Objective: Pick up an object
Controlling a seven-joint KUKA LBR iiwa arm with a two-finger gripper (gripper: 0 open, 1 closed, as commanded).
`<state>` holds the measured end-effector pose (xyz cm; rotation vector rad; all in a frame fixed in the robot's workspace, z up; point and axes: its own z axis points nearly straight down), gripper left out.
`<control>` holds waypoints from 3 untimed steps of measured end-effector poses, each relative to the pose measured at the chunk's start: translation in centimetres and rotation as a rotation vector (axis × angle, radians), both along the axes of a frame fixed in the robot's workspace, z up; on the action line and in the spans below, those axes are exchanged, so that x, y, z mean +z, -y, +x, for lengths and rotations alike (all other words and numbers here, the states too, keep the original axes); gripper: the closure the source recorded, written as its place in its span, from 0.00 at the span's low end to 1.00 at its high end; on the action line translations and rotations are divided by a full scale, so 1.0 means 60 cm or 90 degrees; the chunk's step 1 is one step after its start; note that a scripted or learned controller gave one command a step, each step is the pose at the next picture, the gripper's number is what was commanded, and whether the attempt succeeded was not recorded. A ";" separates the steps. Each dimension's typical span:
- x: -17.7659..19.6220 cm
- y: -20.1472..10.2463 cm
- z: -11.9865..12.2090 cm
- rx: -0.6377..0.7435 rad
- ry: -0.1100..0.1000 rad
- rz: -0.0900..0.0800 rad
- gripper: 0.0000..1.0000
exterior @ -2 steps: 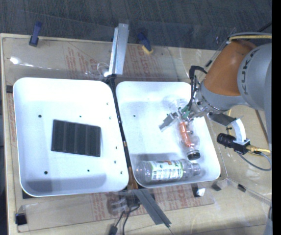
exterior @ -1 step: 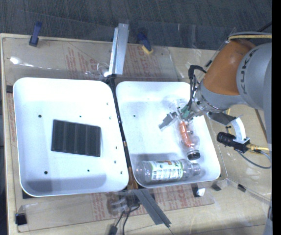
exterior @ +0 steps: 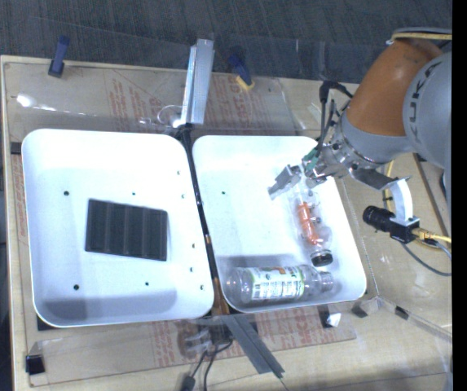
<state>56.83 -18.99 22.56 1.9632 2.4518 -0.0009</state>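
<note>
Gripper [exterior: 298, 177] over right bin [exterior: 241, 161], far-right part; finger state unclear. Small clear bottle with orange contents [exterior: 310, 225] just below gripper. Larger clear bottle [exterior: 278, 283] lying along bin's near wall.

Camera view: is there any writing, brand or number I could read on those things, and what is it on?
"KU": grey arm, part of a name, cut off at the frame edge.
Clear bottle label: too blurred to read.
Red print on the bench sheet: too faint to read.
Small orange-filled bottle: no readable text.
</note>
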 end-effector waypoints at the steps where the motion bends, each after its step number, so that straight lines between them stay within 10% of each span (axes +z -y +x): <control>1: -0.072 0.033 -0.019 0.046 -0.002 0.001 0.00; 3: -0.088 0.032 -0.005 0.088 0.001 0.000 0.00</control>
